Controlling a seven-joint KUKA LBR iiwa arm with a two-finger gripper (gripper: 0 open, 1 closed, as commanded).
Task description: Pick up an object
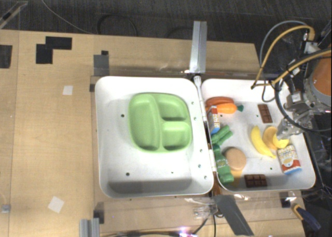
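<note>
**Camera view: gripper low over the banana**

Camera view shows the gripper [288,130] hanging in the right bin [308,179], right over the upper end of the banana [262,141]; whether it is open or closed cannot be told from here. The banana looks like a light, smooth toy, probably stiff and a little slippery. Its curved middle, just left of the gripper, seems the best hold. A small carton [289,159] lies just below, close enough to get bumped.
</note>
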